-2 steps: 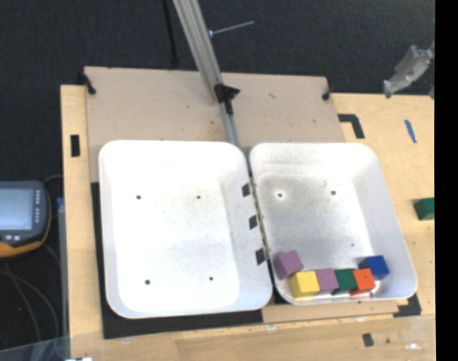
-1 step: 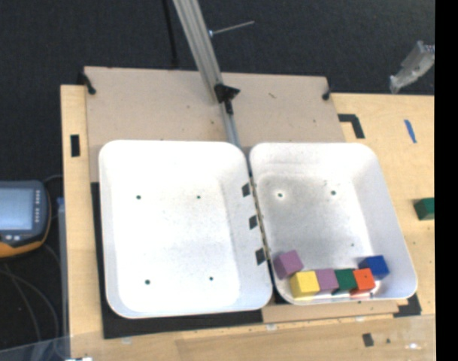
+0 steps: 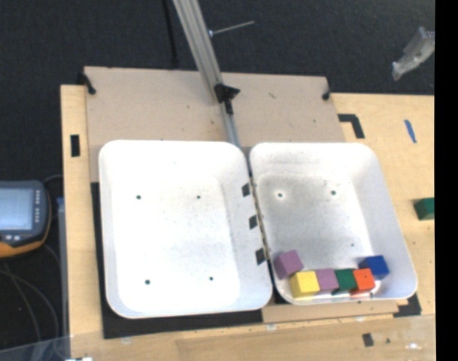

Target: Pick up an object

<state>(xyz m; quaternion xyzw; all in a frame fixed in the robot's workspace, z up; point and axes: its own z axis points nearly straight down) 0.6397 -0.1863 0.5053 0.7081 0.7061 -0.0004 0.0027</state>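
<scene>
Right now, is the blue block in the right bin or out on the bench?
In. The blue block sits inside the right bin, at its near right corner, beside the orange block.

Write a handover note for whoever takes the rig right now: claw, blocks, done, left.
Claw: nothing to report on it from the camera view, so treat its state as unknown.
Blocks: all sit in the right bin, bunched along its near edge: purple block, yellow block, a second purple block, green block, orange block, blue block.
The left bin holds no blocks.
A green object lies on the bench right of the bins.
Done: no pick visible.
Left: the whole pick; the first purple block stands most apart.
</scene>
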